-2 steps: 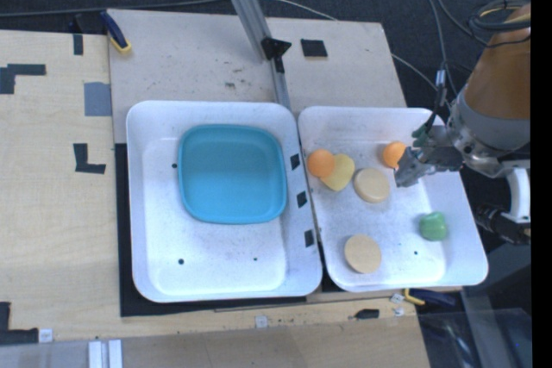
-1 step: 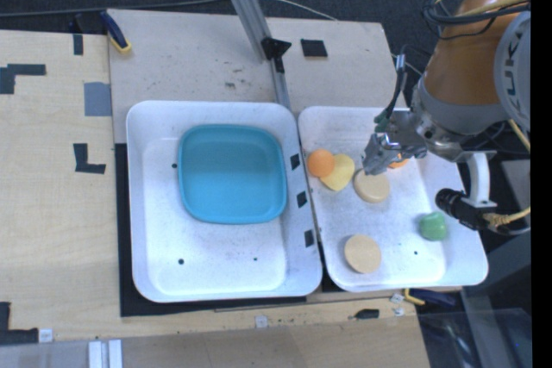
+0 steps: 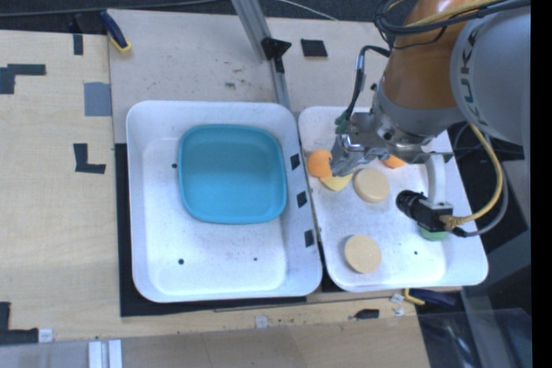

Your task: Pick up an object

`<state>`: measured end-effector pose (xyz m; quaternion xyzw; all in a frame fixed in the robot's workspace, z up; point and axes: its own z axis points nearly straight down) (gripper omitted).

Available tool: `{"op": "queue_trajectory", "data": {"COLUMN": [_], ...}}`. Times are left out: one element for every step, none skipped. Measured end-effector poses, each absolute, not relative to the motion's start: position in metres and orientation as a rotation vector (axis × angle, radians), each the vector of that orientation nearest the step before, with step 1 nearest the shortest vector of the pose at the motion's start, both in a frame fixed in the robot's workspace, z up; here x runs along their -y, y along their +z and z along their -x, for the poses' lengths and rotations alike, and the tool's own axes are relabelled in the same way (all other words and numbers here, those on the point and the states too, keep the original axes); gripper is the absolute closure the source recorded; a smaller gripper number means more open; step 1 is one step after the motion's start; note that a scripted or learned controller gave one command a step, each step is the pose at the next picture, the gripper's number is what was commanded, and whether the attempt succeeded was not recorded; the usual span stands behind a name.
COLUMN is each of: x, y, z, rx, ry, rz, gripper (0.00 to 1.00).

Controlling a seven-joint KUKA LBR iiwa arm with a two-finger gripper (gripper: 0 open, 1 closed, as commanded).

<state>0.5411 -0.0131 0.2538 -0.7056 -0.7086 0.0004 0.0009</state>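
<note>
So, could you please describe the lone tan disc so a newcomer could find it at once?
Start at the right bin, the one the arm reaches into. Near its front edge lies a round tan disc, alone, apart from the cluster of tan and orange pieces under the gripper.

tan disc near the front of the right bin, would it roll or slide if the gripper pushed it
The tan disc lies flat on its broad face, so it would probably slide across the right bin rather than roll. It looks thick and rigid, so likely stiff. Its low profile may give the fingers little to catch.

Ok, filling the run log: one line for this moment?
gripper low in right bin | over orange piece | two tan discs apart | blue plate left bin
</note>
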Motion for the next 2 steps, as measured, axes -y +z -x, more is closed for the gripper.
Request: {"op": "queue_trajectory", "data": {"x": [-0.038,-0.088], "y": [0.237,0.242], "z": [-0.558,-0.568], "rx": [2.225,2.226], "ry": [0.002,0.000], "rz": [2.216,2.216], "gripper": [1.00,1.00]}}
